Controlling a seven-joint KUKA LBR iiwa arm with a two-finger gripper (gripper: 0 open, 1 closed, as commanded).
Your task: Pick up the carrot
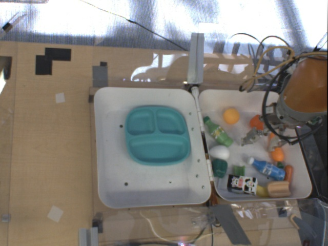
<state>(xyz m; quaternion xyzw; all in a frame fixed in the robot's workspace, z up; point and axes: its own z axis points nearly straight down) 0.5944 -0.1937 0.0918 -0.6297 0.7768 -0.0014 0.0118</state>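
Your arm (306, 88) reaches in from the right over the right bin (304, 192), while the left bin (110, 188) holds a teal tray (157, 135). The gripper (252, 136) hangs low among the toys; I can't tell how it stands or whether it has anything. The carrot (289, 173) looks to be the thin orange piece by the right wall, beside the blue bottle (268, 169). Expect it light, stiff and slick, so pinch across its thicker middle
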